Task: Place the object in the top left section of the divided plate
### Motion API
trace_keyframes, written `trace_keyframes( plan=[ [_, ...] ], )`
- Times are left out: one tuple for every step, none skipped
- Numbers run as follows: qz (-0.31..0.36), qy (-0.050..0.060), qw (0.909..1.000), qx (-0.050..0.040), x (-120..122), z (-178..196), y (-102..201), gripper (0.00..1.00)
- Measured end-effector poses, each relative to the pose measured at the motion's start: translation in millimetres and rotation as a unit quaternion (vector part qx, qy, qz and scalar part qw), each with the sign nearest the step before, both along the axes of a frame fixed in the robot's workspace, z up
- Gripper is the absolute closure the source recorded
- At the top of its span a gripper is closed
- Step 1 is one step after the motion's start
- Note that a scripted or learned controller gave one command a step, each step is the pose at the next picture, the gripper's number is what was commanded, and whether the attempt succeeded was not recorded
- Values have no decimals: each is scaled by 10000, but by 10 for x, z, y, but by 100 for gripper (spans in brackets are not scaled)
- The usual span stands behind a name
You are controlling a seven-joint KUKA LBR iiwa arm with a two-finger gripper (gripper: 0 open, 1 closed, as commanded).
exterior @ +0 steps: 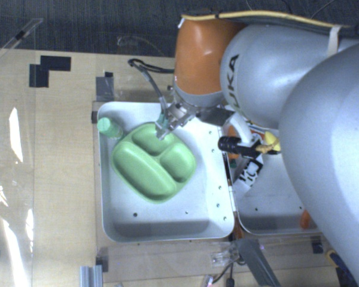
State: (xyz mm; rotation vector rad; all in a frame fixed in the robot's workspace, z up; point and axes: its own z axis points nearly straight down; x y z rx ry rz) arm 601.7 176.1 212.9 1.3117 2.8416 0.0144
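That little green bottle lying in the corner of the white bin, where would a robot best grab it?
Probably across its round body, coming straight down from above. The green bottle lies on its side in the left bin's far corner, close to two walls, with the green plate beside it, so a sideways approach looks blocked.

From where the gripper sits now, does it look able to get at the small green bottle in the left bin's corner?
Probably yes. The gripper hangs over the green divided plate, and the bottle lies just beyond the plate's edge with nothing between them.
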Motion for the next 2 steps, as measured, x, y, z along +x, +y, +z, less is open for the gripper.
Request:
trace_keyframes(
  plan=[
    [-266,56,9996,-12,-321,-221,40,100],
    [-796,32,9968,19,-1042,-1162,211,100]
  ],
)
